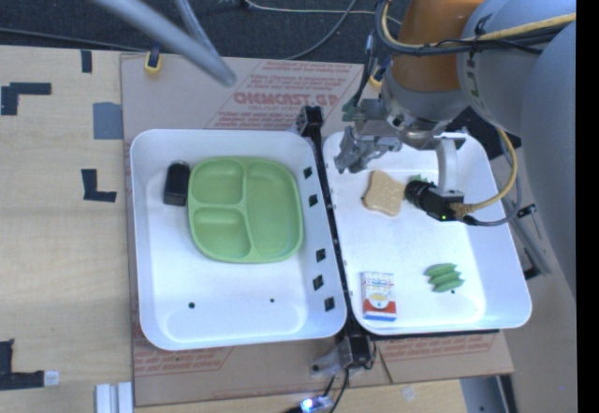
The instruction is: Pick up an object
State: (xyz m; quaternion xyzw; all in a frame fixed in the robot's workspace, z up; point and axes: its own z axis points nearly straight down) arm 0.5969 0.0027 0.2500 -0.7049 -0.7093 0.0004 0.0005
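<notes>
Three items (383, 193) beside end effector (360, 151)

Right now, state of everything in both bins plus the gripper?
Green tray: flat, right way up, nothing in its compartments, left bin.
Black block: left bin, against the tray's left edge.
Toast: lying flat, right bin, free.
Small carton: lying flat, right bin near front edge.
Green pods: lying loose, right bin.
Gripper: over the right bin's back left corner, beside the toast, holding nothing visible.
</notes>
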